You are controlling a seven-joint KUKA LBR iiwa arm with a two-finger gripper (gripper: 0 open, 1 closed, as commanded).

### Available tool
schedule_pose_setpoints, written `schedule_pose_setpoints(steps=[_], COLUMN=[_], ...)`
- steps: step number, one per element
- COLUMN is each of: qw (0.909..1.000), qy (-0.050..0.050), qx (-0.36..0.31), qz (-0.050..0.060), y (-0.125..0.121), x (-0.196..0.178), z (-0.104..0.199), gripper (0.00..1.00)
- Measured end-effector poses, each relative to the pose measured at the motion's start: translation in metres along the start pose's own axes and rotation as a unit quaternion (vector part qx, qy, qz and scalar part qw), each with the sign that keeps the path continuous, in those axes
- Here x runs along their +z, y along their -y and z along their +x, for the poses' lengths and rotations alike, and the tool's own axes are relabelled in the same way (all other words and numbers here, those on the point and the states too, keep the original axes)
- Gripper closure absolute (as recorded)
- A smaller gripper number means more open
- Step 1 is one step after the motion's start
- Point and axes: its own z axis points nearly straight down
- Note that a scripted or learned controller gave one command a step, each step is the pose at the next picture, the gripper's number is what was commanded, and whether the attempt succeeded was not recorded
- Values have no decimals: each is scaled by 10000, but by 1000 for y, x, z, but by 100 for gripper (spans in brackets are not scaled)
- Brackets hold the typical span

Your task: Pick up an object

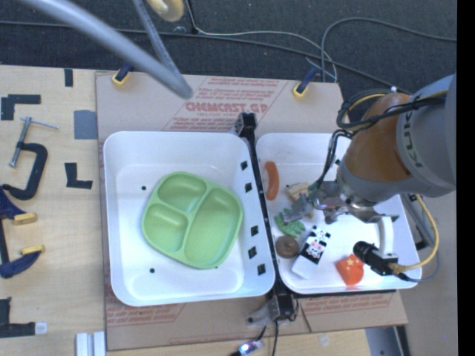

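My gripper (324,201) is low in the right bin (297,145), under the grey arm with its orange band. It hangs right over a grey-green toy (295,215) and a small tan piece (298,190); whether it touches either I cannot tell. An orange-red sausage (272,179) lies by the bin's left wall. A brown round piece (286,245) and a white box with black marks (311,251) lie toward the front. An orange-red fruit (350,270) rests near the front right corner.
The left bin (122,199) holds a light green divided plate (193,219). A black divider strip (256,206) runs between the bins. Clamps and tools lie on the bench at far left (26,169).
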Motion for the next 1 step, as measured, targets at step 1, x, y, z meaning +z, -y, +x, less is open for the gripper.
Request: schedule_pose_setpoints(steps=[1], qw=[10000], qy=[11], qx=[-1], qz=[-24], y=[0], x=[53], z=[0], gripper=[0])
